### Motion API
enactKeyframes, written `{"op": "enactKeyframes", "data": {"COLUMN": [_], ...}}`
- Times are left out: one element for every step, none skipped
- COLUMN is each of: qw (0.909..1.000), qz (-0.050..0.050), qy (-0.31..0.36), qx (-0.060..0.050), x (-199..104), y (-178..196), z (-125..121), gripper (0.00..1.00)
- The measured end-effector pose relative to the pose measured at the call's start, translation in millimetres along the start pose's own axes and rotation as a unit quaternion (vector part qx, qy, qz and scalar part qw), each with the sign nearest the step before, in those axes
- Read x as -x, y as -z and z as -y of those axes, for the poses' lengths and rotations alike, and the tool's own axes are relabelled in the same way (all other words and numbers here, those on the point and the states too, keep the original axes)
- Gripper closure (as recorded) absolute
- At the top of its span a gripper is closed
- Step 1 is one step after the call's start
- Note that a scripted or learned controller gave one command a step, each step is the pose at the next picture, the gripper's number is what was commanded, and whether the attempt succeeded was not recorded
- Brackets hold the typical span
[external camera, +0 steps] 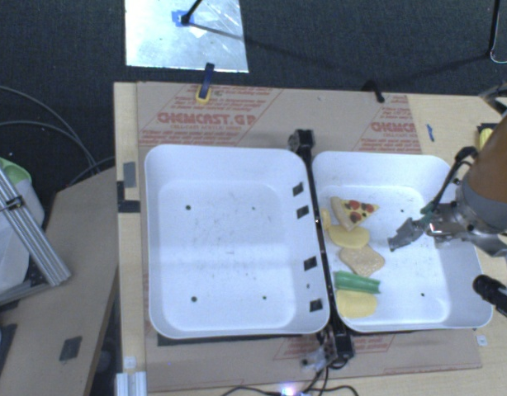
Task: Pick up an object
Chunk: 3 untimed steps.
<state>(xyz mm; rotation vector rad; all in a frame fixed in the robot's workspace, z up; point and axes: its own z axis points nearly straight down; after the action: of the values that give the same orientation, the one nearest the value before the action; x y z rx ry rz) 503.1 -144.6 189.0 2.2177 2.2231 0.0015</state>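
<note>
The right bin holds a cluster of toy food along its left side. A pizza slice lies at the top, with a yellow piece under it, then a tan cracker-like piece, a green bean-like piece and another yellow piece at the bottom. My gripper reaches in from the right and hovers over the bin's middle, just right of the tan piece. Nothing shows between its fingers.
The left bin sits beside the right one, with a black clip strip along the seam between them. Both rest on a cardboard sheet. A metal plate lies behind the bench and an aluminium frame stands at the left.
</note>
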Motion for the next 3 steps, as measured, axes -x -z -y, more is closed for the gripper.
{"op": "enactKeyframes", "data": {"qw": [1.0000,1.0000,1.0000], "qz": [-0.001,0.000,0.000], "qy": [0.003,0.001,-0.001], "qx": [-0.002,0.005,0.000], "x": [-43.8,-55.5,-56.1], "y": [-83.0,34.1,-108.5], "z": [-36.7,2.9,16.3], "gripper": [0.00,0.00,0.00]}}
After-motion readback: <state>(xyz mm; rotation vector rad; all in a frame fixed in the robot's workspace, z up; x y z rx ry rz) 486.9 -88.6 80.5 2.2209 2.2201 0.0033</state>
